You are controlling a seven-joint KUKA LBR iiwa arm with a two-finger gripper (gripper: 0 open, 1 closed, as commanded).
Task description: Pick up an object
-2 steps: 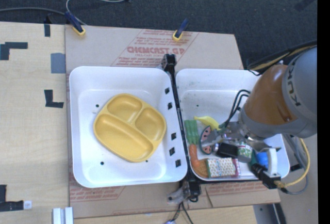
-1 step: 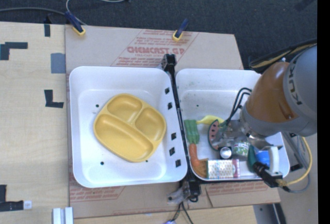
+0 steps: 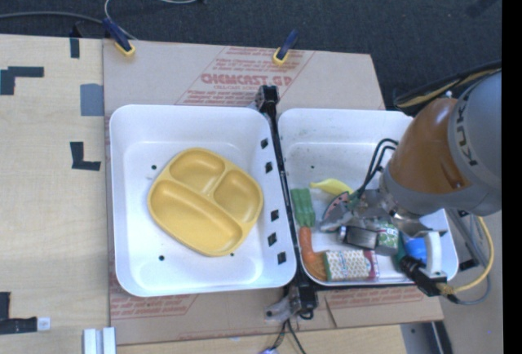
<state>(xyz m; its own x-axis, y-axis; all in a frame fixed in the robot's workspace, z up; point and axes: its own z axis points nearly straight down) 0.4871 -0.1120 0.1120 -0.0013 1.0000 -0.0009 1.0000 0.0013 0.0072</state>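
Note:
The right bin (image 3: 342, 140) holds a pile of small items along its near side. Among them are a yellow banana-shaped piece (image 3: 329, 185), a green flat piece (image 3: 303, 205), an orange carrot-like piece (image 3: 307, 241), a speckled packet (image 3: 349, 264) and a blue item (image 3: 416, 248). My gripper (image 3: 347, 222) hangs low over the middle of this pile, just right of the green piece and above the packet. The wrist and the arm's orange band (image 3: 424, 152) hide whatever lies under them.
The left bin (image 3: 130, 181) carries a yellow divided plate (image 3: 205, 199). A black divider (image 3: 273, 173) with clips runs between the bins. Both bins rest on a cardboard sheet (image 3: 236, 75), with cables lying behind it.

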